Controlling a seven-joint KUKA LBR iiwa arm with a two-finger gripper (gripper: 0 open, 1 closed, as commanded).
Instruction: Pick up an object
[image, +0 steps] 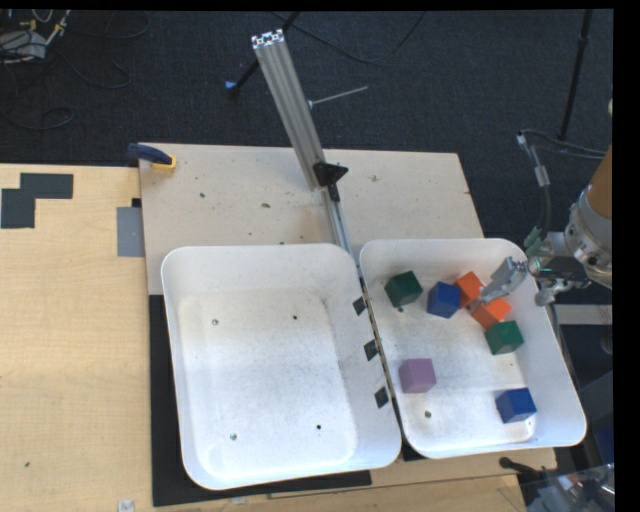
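The end effector (503, 281) is seen low over the right bin (560, 395), beside two orange cubes (481, 299); its grip state cannot be told. Nothing is seen lifted, so the pick is judged still undone.

The bins (260, 262) are seen as smooth white plastic, faintly speckled. The surface (70, 330) is shown as pale matt wood. A ribbed metal bar (290, 100) is seen, dully shining.
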